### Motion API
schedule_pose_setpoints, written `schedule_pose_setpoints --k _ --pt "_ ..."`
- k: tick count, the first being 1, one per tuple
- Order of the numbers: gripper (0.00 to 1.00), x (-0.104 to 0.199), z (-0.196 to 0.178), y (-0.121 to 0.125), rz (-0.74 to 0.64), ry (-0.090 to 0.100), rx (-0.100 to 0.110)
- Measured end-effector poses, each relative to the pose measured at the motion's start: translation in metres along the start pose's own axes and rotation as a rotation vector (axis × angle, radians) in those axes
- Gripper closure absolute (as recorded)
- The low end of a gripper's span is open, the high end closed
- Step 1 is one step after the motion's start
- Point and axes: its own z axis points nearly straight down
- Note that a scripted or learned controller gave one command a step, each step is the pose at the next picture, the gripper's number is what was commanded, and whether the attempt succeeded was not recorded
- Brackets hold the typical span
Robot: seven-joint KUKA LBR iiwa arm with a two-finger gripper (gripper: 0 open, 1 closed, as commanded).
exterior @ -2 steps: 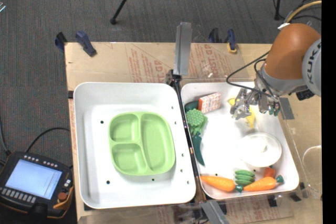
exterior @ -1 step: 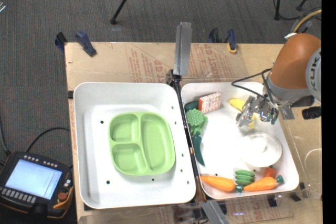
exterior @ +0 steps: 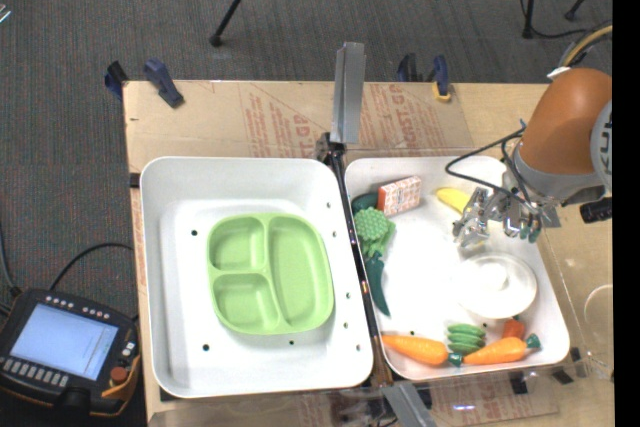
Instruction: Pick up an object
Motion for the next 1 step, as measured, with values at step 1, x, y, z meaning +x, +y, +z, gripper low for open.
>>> schedule_pose_setpoints --k 1 --pt "1.00 0.0175 -0.0001 -0.0050 -0.288 -0.001 -0.001"
